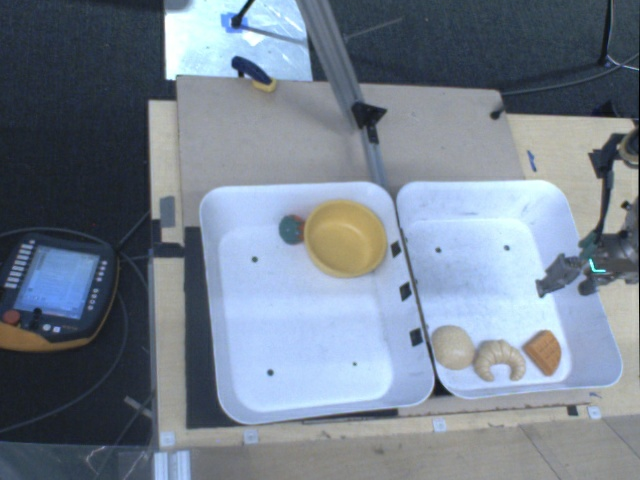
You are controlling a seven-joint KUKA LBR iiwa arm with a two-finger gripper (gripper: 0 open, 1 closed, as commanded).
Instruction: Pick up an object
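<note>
The right bin (490, 218) holds three food-like items along its near edge: a round beige bun (452, 347), a pale croissant (500, 359) and an orange waffle-like square (543, 352). A yellow bowl (345, 237) sits at the back of the left bin (300, 368), with a small teal and red object (291, 229) touching its left side. My gripper (552, 281) hangs over the right bin's right rim, behind and above the waffle square and apart from all the items. Nothing is seen in it.
A grey pole (335, 53) slants across the board behind the bins, ending in a black clamp (368, 116). A teach pendant (52, 290) lies on the floor at left. The arm's wrist (615, 248) stands at the far right.
</note>
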